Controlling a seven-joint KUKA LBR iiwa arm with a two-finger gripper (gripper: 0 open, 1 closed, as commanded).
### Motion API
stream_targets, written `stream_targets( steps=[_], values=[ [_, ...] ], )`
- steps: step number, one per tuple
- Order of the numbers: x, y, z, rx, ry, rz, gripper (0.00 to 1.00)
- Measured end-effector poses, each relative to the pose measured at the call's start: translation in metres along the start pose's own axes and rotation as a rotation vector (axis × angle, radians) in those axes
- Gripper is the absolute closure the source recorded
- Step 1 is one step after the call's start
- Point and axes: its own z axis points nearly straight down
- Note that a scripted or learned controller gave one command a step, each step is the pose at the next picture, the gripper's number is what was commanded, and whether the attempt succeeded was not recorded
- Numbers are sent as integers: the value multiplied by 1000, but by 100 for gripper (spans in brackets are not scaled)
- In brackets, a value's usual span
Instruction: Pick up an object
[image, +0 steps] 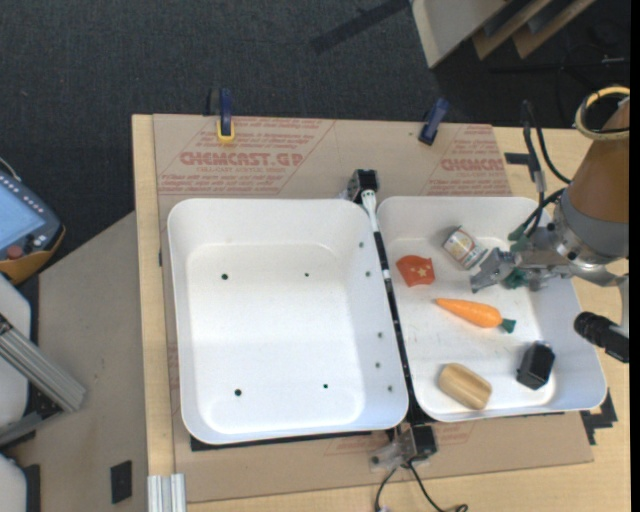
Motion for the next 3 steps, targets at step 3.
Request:
stream_targets(
  steps=[3],
  values=[
    [32,-44,116,7,3,0,0]
  ],
)
